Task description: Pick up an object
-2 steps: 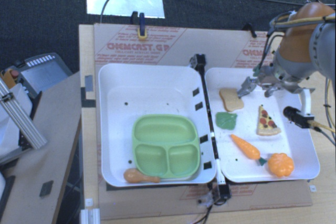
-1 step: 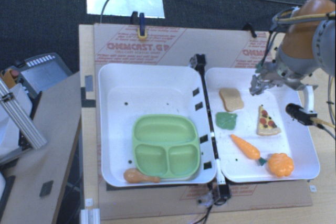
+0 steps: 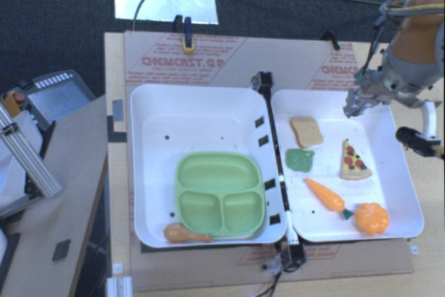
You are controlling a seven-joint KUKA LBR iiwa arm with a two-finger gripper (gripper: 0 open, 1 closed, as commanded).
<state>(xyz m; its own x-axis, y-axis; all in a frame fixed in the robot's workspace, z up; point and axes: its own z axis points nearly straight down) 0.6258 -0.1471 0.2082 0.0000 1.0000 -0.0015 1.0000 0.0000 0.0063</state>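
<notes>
Sitting side by side on the bench, the left bin (image 3: pixel 149 149) is carrying the green divided tray (image 3: pixel 220 193) with a toy drumstick (image 3: pixel 185 234) lying against its near edge, while the right bin (image 3: pixel 393 149) is offering five candidates: an orange pumpkin-like toy (image 3: pixel 372 218) at the near corner, a carrot (image 3: pixel 327 195) just beside it, a pizza slice (image 3: pixel 354 161), a green leaf piece (image 3: pixel 300 159) and a slice of bread (image 3: pixel 306 131) touching or nearly touching that leaf. The gripper (image 3: pixel 358 106) is hovering over the far right corner of the right bin, gripping nothing; whether the claw is spread or clenched I cannot tell from this angle. Ranking the risks by size, the biggest, in my judgement, is the bin wall: descending where it is now hanging, the claw is likely closing on bare floor or scraping the rim. Next, the pumpkin and carrot are crowding each other, so a closing claw may be nudging one while reaching for the other. Smaller still, the pizza, bread and leaf are lying flat, probably giving a top-down pinch little to catch.
</notes>
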